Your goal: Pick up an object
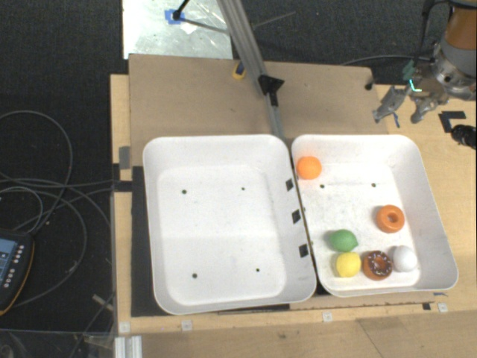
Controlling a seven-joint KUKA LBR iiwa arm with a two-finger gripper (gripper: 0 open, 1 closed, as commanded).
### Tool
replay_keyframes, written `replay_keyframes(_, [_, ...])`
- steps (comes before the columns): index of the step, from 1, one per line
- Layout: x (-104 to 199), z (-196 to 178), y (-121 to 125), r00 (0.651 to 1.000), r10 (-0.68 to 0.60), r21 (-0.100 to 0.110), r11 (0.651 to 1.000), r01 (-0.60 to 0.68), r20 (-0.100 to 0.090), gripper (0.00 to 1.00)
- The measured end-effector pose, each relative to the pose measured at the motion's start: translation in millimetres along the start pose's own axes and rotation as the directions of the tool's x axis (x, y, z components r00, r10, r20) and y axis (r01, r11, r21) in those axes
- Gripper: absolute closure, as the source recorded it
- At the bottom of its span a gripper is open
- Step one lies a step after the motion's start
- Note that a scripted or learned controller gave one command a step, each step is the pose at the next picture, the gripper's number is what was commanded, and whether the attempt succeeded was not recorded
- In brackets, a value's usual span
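Note:
The right bin [417,171] holds an orange ball [308,168] at its far left corner. An orange ring [390,218] lies toward the right wall. Along the near edge sit a green ball [342,239], a yellow ball [347,265], a brown doughnut [376,265] and a white ball [404,259]. My gripper [403,112] hangs at the upper right, above the bench just beyond the right bin's far rim. Its two fingers are spread apart and open, with nothing between them.
The left bin [216,222] lies beside the right one, joined by black clips [296,215]. A slanted metal pole [250,47] crosses the bench's far side. Cables trail over the dark floor at left, next to a handheld pendant [11,263].

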State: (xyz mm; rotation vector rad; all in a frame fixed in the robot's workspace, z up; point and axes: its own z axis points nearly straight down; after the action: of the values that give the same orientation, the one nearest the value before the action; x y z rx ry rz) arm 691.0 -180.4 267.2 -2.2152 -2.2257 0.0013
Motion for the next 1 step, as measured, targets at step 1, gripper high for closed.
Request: replay_keyframes(1, [0.2, -2.7, 0.6, 1.000, -0.002, -0.003, 1.000, 0.002, 0.002, 0.00])
